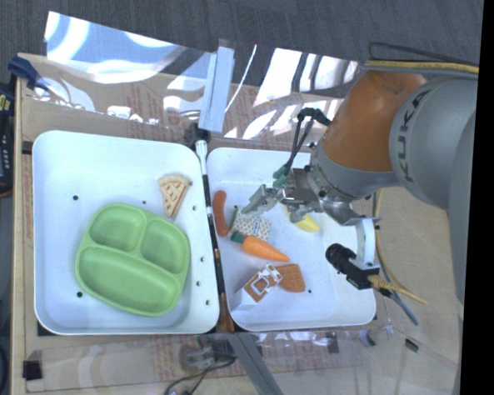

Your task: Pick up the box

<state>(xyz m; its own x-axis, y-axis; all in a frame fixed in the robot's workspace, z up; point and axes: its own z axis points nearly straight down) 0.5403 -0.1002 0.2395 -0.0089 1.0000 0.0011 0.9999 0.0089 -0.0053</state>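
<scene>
One small box (253, 227), white w/ blue-green speckles, right bin (340, 311), beside carrot (264, 249), jaws' (268, 198) state unclear.

two white bins (53, 222) sit side by side. the left bin holds one green divided tray (135, 257) and one waffle wedge (173, 194). the right bin holds one sausage (220, 212), one carrot (264, 249), one patterned box (253, 227), one yellow piece (309, 225), one orange cracker (291, 277) and one small brown-and-white box (261, 284).

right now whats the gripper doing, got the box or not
gripper: in the right bin, above the box; cannot be told whether it is open or closed, and nothing visibly held.
</scene>
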